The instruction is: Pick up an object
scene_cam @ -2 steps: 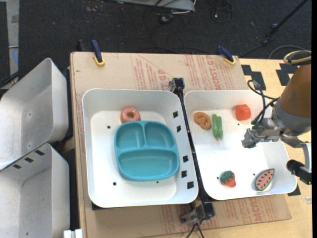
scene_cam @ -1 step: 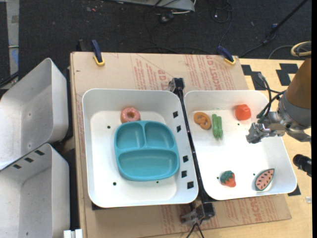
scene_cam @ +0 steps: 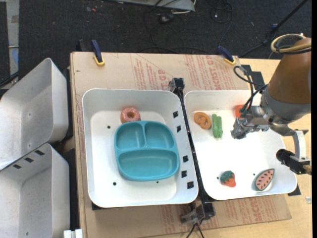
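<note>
Brown tabletop carries two white bins: the left bin holds a teal divided plate and a pink doughnut, while over the right bin, with its green piece, strawberry and watermelon slice, the gripper hangs low, grip state unclear.

Red print on cardboard sheet: unreadable, possibly mirrored.

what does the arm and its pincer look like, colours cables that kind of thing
The arm is bulky and rounded, with grey casing and a broad orange-brown band above the wrist. A pale cable loops over the top of the band, and black cables run along the arm's far side toward the wrist. The pincer is a small, dark grey metal assembly.
</note>
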Controlling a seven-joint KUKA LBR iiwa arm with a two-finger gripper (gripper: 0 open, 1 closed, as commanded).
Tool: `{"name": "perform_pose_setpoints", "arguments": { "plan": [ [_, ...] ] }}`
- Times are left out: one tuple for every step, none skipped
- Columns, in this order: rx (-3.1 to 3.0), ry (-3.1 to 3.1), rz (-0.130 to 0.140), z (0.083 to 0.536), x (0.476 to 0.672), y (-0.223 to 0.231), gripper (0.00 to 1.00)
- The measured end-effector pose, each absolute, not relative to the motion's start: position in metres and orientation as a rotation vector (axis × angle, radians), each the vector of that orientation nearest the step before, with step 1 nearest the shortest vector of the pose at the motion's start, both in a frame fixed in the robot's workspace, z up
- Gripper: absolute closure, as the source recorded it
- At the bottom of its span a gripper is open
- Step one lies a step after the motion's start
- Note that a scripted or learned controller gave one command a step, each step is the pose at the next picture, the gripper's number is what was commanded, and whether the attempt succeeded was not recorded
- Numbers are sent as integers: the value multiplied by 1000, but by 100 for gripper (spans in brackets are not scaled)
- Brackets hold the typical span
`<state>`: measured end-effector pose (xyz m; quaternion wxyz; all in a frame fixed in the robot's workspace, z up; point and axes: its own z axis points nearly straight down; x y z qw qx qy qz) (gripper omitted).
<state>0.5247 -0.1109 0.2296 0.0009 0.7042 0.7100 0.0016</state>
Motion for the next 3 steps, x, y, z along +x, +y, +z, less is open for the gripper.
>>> {"name": "perform_pose_setpoints", "arguments": {
  "plan": [
    [2213, 2233, 2, 225, 525, -51, 100],
    [2212, 2230, 3, 236, 539, 0, 100],
    [2212, 2232, 1, 240, 539, 54, 100]
  ]
}}
